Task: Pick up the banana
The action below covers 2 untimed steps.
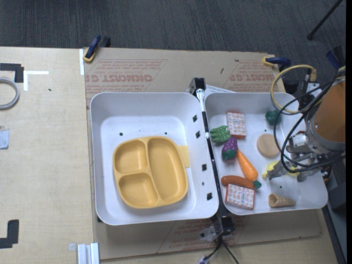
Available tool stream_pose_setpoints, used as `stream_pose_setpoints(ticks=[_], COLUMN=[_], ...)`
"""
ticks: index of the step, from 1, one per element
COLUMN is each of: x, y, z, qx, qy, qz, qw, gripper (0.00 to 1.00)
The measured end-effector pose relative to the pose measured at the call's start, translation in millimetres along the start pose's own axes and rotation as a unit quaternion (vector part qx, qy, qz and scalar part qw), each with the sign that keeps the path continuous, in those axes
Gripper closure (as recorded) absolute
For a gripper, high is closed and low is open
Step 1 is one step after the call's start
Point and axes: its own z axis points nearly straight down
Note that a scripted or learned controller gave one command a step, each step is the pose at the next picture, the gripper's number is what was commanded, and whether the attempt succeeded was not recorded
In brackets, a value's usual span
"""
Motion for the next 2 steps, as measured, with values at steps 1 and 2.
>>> stream_pose_setpoints(ticks=[1,2], x=[0.0,0.0], y=[0.0,0.0], z=[0.0,0.0], qx=[0.000,0.000], qy=[0.000,0.000], qz=[0.000,0.000], qw=[1.0000,1.0000], gripper=[0.00,0.00])
